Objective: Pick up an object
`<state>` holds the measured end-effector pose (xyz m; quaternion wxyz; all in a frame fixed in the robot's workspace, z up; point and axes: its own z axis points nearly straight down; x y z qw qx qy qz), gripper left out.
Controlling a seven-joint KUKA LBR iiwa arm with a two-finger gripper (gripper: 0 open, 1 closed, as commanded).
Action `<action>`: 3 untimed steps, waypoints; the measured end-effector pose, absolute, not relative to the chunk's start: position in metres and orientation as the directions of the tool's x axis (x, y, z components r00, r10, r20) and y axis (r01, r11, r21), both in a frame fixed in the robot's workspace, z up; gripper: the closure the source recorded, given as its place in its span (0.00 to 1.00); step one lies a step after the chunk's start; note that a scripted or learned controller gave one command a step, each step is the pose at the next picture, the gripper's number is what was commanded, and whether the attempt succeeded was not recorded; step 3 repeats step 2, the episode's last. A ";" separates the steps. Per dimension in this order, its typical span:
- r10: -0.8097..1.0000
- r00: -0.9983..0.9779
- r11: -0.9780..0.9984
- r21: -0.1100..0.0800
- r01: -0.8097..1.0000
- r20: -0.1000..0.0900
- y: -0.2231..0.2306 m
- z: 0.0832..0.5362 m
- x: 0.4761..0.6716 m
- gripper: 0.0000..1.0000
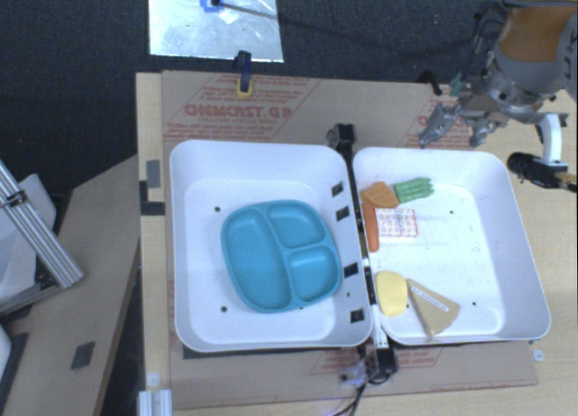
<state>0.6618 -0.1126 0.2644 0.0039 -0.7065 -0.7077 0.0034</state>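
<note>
My gripper hangs above the far edge of the right bin, its two fingers spread apart with nothing between them. In the right bin's left half lie a green ridged piece, an orange wedge, a long orange piece along the left wall, and a white card with a red grid. Nearer the front sit a yellow lump and a tan wedge. All these objects lie well in front and to the left of the gripper.
A blue divided plate lies in the left bin. Black clips join the bins along the middle. A shiny metal sheet lies at the back, beyond the cardboard base.
</note>
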 end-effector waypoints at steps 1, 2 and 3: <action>1.000 -0.004 0.004 0.002 1.000 0.000 -0.112 0.272 0.664 0.00; 1.000 -0.001 0.001 0.000 1.000 -0.001 -0.117 0.229 0.668 0.00; 1.000 -0.001 0.001 0.000 1.000 -0.001 -0.117 0.229 0.668 0.00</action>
